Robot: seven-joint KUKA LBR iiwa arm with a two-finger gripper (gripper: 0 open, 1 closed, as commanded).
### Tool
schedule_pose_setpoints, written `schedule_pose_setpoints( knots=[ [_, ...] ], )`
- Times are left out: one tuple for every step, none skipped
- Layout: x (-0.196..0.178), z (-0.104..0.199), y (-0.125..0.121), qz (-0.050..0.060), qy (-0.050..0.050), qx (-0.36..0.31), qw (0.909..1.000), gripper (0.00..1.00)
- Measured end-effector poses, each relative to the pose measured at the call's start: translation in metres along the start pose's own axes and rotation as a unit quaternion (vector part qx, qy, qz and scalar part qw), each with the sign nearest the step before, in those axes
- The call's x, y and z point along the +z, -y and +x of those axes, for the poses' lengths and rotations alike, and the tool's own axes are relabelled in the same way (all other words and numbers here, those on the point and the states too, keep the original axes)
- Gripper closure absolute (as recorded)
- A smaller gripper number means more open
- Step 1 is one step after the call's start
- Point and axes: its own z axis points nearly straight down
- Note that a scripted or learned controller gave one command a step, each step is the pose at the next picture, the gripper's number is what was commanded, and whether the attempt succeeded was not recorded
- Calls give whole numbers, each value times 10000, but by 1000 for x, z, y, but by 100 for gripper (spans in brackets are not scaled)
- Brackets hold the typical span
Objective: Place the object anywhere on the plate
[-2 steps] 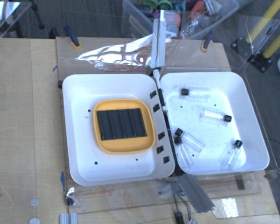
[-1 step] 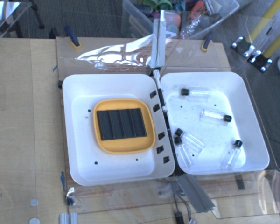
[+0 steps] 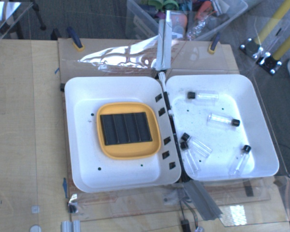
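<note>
– Plate (image 3: 129,151) first: yellow, with a dark ridged panel in its middle, lying flat in the left bin (image 3: 82,129), a little nearer that bin's right wall than its left.

– And the things to be moved?

– All over in the right bin (image 3: 261,129). Clear vials with black caps, lying on their sides: one at the far left (image 3: 202,95), one near the middle (image 3: 223,120), a loose cluster by the dividing wall (image 3: 193,149), and one at the near right (image 3: 240,160). None is on the plate, so I judge the task not yet begun.

– How do the jaws of the gripper stand?

– I cannot tell.

– What could go wrong from here?

– Several things, I'd guess. The vials are round and smooth, so one may roll or squirt out of a pinch taken off its axis. The cluster by the wall is crowded, and a grasp there could nudge a neighbour or catch two. Then the carry must clear the raised rims between the bins. Last, a vial let go on the ridged panel might roll along a groove, or off the plate's rim if dropped near its edge.
</note>
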Motion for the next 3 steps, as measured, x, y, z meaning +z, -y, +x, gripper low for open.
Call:
schedule_pose_setpoints(
  knots=[
    [0, 0, 0, 12, -5, -1339, 9910, 100],
    [0, -5, 0, 10, -5, -2492, 9684, 100],
    [1, -9, 0, 5, -6, -3526, 9358, 100]
  ],
)
